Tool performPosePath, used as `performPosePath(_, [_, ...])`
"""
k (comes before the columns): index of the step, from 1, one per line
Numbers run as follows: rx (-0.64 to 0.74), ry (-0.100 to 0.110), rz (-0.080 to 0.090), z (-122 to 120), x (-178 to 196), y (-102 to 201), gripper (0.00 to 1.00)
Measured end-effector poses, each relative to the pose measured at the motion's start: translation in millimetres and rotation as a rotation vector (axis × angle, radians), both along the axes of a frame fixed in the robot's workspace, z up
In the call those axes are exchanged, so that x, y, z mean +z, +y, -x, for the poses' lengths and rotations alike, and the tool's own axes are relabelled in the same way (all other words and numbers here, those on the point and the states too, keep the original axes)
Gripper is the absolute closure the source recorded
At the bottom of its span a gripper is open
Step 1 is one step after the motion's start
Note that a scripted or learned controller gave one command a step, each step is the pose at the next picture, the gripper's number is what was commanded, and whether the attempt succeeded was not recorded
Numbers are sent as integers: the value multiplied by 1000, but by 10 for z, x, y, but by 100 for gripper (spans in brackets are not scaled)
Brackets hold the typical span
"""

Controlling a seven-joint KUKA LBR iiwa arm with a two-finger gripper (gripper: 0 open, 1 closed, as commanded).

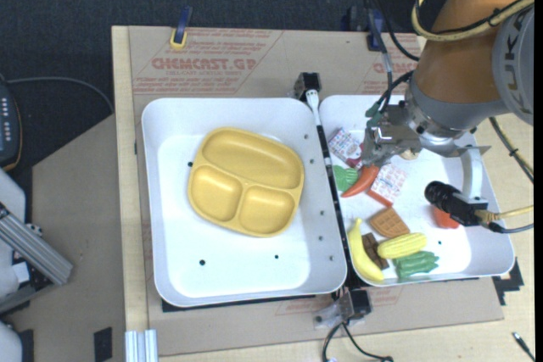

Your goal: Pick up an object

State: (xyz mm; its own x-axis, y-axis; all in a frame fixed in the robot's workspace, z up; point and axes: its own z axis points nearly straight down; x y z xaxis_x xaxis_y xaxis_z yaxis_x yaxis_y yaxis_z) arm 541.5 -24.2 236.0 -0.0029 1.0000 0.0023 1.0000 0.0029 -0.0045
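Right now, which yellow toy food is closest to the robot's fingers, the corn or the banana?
The corn looks a bit closer. It lies mid-bin, right of the waffle, nearer the gripper. The banana curves along the right bin's left wall, farther down.

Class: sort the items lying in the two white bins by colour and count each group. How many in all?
Yellow: 3 (plate, banana, corn)
Orange-red: 2 (carrot, piece)
Green: 2 ()
Brown: 1 (cracker)
Total: 8

Divided plate [245,181] in left bin [161,208]; toy food [386,246] in right bin [488,254], arm [462,55] above.
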Motion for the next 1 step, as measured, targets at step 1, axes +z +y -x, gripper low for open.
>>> performPosePath(1, [0,-1,0,159,-41,318,100])
